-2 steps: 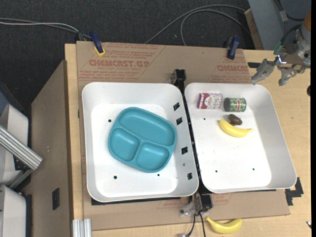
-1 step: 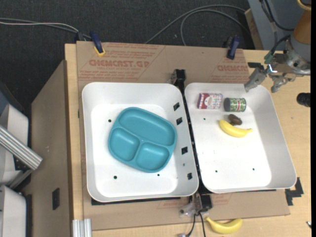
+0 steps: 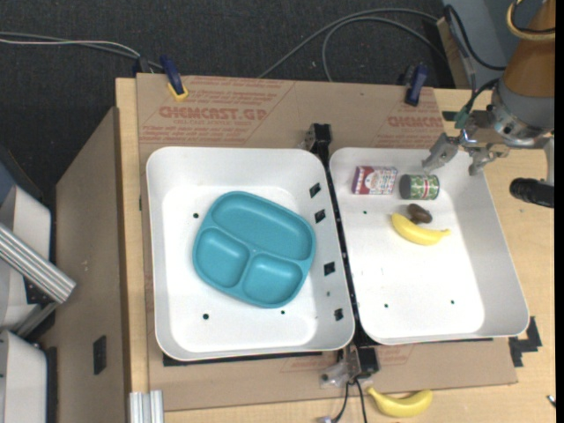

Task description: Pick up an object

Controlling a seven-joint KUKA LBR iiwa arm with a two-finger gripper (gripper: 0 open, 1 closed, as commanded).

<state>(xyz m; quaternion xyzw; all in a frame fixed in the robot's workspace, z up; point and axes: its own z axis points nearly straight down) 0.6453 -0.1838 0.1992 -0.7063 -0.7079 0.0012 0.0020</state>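
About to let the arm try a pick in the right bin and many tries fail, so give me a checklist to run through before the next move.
1. Gripper is not carrying anything: ok, nothing sits between its jaws.
2. Jaws spread for a grasp: ok, they stand apart.
3. Gripper is over the target bin: ok, it sits at the far right corner of the right bin.
4. A target is close: ok, the green can lies on its side just beside the gripper.
5. Room around the can: not ok, the small box and a dark lump crowd it; the banana lies just past them.
6. Height above the can: cannot tell from one slanted view.
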